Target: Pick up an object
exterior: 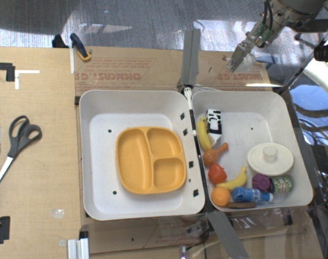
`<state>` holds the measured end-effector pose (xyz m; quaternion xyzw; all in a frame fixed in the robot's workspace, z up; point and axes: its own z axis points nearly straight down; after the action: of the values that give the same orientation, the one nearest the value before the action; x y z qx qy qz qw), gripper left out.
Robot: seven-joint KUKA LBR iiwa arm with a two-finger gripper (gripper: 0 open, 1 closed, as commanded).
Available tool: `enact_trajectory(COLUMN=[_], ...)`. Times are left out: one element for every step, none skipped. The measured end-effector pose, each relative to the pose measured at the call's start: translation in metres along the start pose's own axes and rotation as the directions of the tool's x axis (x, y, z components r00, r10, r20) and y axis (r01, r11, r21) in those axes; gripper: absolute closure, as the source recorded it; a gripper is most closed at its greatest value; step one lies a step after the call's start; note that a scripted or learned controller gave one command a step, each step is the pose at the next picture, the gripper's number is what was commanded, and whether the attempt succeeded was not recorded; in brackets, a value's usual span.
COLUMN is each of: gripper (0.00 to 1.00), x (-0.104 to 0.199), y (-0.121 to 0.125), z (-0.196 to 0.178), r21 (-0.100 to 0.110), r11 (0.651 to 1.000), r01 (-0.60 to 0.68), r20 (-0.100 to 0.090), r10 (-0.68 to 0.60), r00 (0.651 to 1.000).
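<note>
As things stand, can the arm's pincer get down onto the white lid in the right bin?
Probably yes. The white lid lies on top with nothing over it, and the pincer hangs above the right bin's far edge.

i'm seeing the claw [235, 60] hanging above the far rim of the right bin [282, 104], with open air beneath it. the far half of that bin's floor is lying bare, so i'm reading that as the easy way down. the near half is crowding up: a white lid [270, 158] is sitting by the right wall, and bananas [203, 134], an orange [220, 196] and a blue bottle [254, 195] are packing the left wall and near edge. the yellow divided plate [151, 159] is taking up the middle of the left bin [91, 144], leaving only a bare margin around it. scissors [15, 144] are lying out on the tabletop [34, 198], well apart.
</note>
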<state>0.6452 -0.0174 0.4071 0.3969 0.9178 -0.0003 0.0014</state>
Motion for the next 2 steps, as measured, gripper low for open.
enact_trajectory(gripper=[1.00,1.00], x=[0.032,0.003], y=[-0.008,0.012], z=[0.113,0.101], r21=[0.002,0.001], r11=[0.999,0.993], r01=[0.041,-0.120], r20=[-0.002,0.000], r10=[-0.041,0.120], r00=[0.999,0.993])
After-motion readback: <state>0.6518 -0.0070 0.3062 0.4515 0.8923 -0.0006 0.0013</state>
